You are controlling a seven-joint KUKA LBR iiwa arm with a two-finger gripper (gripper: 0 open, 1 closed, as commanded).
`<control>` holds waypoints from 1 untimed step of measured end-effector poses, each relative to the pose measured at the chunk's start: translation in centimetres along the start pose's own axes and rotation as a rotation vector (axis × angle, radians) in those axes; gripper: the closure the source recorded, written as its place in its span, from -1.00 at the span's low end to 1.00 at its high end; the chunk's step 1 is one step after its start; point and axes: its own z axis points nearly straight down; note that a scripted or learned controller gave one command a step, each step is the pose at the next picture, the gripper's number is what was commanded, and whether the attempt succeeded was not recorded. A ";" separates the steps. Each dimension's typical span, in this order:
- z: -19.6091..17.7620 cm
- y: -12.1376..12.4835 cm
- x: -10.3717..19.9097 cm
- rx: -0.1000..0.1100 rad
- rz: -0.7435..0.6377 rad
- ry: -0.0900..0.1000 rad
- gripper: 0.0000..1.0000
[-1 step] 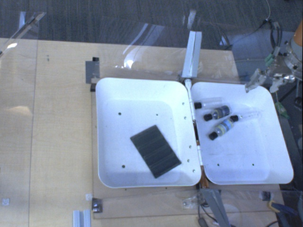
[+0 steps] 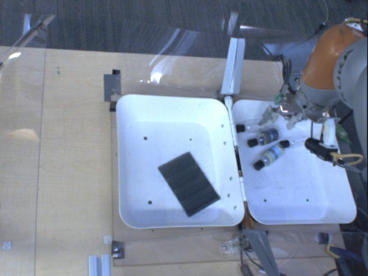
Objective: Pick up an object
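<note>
Where the pale wooden bench (image 2: pixel 57 154) meets dark ribbed flooring, the grey arm's pincer (image 2: pixel 280 112) hangs over the far part of the right white bin (image 2: pixel 305 211).
Whether its fingers are parted I cannot tell; nothing shows between them. Just below it lie two small dark-capped bottles (image 2: pixel 270 153) and a small black cap (image 2: pixel 240 129). Well to its left, in the left white bin (image 2: pixel 132 154), a flat dark grey ribbed rectangular pad (image 2: pixel 188 183) lies askew.
</note>
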 end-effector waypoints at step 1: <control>4.4 -4.1 0.8 -0.011 -0.074 -0.002 -1.00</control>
